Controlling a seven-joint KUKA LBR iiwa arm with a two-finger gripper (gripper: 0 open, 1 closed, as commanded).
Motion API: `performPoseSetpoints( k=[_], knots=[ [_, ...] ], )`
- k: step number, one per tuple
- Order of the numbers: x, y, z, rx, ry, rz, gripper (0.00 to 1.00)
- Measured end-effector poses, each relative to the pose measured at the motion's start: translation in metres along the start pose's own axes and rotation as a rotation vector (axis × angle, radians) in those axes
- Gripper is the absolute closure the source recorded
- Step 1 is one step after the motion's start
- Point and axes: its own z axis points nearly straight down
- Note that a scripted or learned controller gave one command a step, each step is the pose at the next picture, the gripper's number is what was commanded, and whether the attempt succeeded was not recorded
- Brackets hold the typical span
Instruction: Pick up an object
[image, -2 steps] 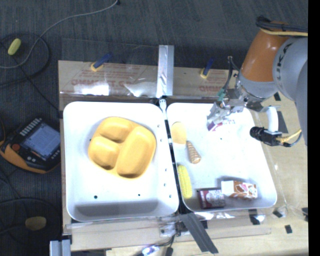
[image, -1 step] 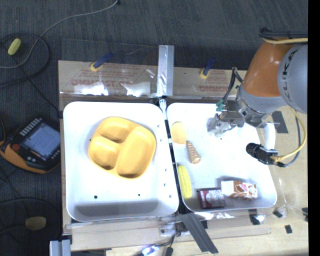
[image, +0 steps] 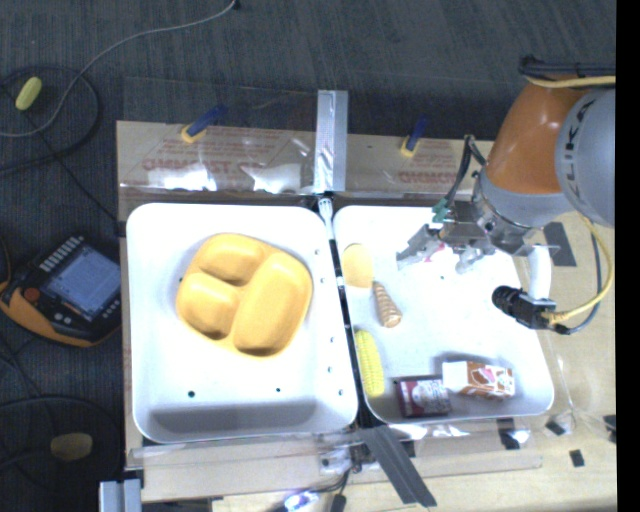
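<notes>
Cone (image: 386, 304): lay in the right bin (image: 455, 330), nearest below the gripper (image: 444, 252), so the likeliest target.
Axis: long axis ran up-down, slightly slanted, narrow end toward the corn (image: 369, 362).
Fingers: spread open, holding nothing, poised above the bin floor.

Right bin (image: 540, 395) centre: bare floor, open | left wall: yellow cup (image: 357, 264), cone (image: 387, 304), corn (image: 369, 362) | lower edge: can (image: 423, 396), carton (image: 480, 380) | left bin (image: 150, 400): yellow bread (image: 244, 293) crowds the middle, lower strip free
</notes>
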Motion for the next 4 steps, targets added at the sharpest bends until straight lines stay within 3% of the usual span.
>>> performPoseSetpoints(
  k=[1, 2, 3, 4],
  knots=[
    [0.003, -0.022, 0.094, 0.001, 0.000, -0.044, 0.00],
    [0.003, -0.019, 0.127, -0.010, -0.003, -0.080, 0.00],
    [0.004, -0.018, 0.117, -0.013, 0.000, -0.079, 1.00],
    [0.039, 0.032, 0.034, 0.000, -0.004, 0.062, 1.00]
  ],
)
